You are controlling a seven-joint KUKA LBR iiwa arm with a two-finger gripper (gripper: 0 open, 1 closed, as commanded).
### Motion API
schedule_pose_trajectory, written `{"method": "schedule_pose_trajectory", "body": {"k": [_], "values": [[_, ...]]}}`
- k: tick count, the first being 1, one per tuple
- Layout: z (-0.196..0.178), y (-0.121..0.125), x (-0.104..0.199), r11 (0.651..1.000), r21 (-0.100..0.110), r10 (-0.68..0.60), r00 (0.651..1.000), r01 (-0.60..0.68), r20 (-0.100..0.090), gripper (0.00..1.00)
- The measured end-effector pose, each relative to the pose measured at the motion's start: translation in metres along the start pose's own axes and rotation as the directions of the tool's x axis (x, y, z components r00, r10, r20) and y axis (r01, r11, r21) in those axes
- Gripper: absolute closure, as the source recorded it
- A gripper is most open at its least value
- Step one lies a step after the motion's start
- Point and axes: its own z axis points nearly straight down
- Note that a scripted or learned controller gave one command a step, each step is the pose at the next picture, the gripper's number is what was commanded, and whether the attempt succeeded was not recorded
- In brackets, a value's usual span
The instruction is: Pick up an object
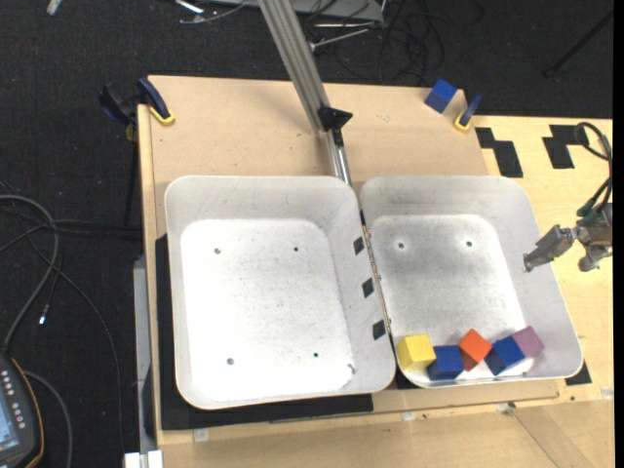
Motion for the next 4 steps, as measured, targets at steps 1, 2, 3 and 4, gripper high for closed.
{"method": "schedule_pose_trajectory", "body": {"k": [1,2,3,4], "values": [[0.053,0.078,0.061,1.0,0.0,-0.011,1.0,0.011,-0.002,0.0],[0.117,0.079,0.096,1.0,0.007,-0.006,1.0,0.006,-0.003,0.0],[0.111,0.054,0.088,1.0,0.004,0.002,1.0,-0.002,-0.001,0.0],[0.11,0.029,0.074,1.0,0.003,0.003,1.0,-0.003,0.0,0.0]]}}
